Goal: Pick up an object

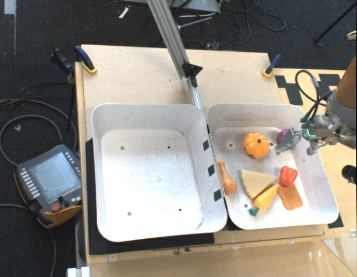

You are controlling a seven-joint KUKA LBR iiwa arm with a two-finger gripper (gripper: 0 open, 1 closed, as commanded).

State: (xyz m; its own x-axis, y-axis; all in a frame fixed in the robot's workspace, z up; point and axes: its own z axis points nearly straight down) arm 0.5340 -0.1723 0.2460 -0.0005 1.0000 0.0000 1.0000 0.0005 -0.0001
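Two bins: we see a left bin (109,120) and a right bin (316,212) side by side on the tabletop (143,74).
Objects in the right bin: we count an orange pumpkin (256,145), a small purple piece (284,136), a red pepper (288,175), a pale wedge (256,183), a yellow-orange carrot shape (265,197), an orange flat piece (290,198) and an orange-brown piece (227,179) near the bin's left wall.
Arm: we see it reaching in from the right, low over the right bin's far right side.
Pincer (299,142): we see it just beside the purple piece, near the pumpkin; we cannot tell whether it is released or clenched, and nothing is plainly between its fingers.
Task's thing: we judge the purple piece the likeliest target, resting in the right bin's upper right part.
Progress: we judge the approach made, the grasp unconfirmed.
Left to do: we reckon closing on an object and lifting it clear remain.
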